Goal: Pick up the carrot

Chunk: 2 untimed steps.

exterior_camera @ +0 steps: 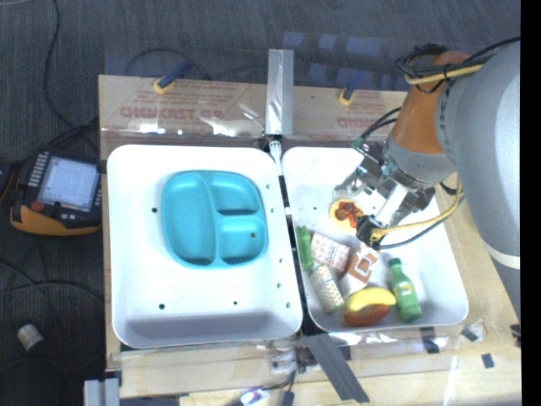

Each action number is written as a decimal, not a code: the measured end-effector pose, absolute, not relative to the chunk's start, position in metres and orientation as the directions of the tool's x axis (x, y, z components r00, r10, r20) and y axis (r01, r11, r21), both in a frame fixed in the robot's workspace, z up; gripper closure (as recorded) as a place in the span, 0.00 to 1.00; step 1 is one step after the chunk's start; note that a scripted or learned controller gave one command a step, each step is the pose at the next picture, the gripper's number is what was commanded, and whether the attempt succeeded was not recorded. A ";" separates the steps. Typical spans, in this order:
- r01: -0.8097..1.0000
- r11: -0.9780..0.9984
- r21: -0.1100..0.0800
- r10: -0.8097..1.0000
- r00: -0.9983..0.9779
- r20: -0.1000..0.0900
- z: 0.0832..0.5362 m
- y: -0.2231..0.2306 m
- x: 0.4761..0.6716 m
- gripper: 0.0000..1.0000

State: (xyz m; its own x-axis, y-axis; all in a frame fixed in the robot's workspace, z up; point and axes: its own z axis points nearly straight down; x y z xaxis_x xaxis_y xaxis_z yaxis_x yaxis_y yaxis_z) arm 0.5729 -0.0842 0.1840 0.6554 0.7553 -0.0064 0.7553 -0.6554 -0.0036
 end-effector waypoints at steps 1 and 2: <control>0.461 -0.887 0.000 0.461 0.887 -0.007 0.172 -0.110 0.604 0.00; 0.469 -0.883 0.001 0.469 0.883 -0.006 0.250 -0.130 0.604 0.00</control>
